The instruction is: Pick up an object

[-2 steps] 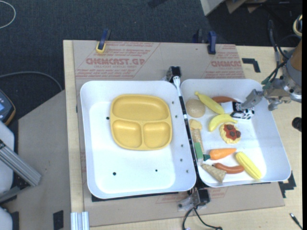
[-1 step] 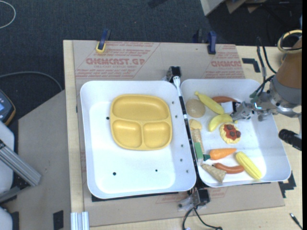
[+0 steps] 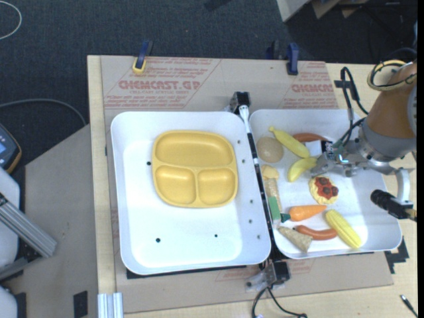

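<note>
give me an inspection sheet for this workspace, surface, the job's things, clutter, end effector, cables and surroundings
Surface: brown board bearing two white bins, left bin and right bin.
Job's things: right bin holds toy food: banana, corn cob, carrot, small pizza, round beige piece, sausage.
Clutter: yellow divided tray in the left bin.
End effector: end effector low over the right bin beside the banana; grip state unclear.
Cables: black cables by the arm; another at the board's front edge.
Surroundings: dark carpet; two clamps on the far edge.

tray (image 3: pixel 195 167) in left bin (image 3: pixel 126 177), toy food (image 3: pixel 311 197) in right bin (image 3: pixel 381 234)
</note>
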### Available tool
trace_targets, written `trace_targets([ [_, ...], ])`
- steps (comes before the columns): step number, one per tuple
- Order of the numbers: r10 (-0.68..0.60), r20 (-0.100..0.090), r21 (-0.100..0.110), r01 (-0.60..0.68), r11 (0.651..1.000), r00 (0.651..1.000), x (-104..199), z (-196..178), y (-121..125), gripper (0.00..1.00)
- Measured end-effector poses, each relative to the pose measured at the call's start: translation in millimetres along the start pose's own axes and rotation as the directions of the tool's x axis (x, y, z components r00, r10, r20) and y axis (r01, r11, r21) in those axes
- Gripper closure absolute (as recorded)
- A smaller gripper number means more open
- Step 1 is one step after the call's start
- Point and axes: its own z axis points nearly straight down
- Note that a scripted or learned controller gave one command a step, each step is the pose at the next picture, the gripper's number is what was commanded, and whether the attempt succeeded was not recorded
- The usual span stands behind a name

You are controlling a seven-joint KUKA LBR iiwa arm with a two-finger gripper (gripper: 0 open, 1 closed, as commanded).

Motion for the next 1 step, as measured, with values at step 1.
trace_targets([
  [1,0.0,0.003,-0.007,0.0,1.0,1.0,-0.8,-14.2,1.3,1.0],
])
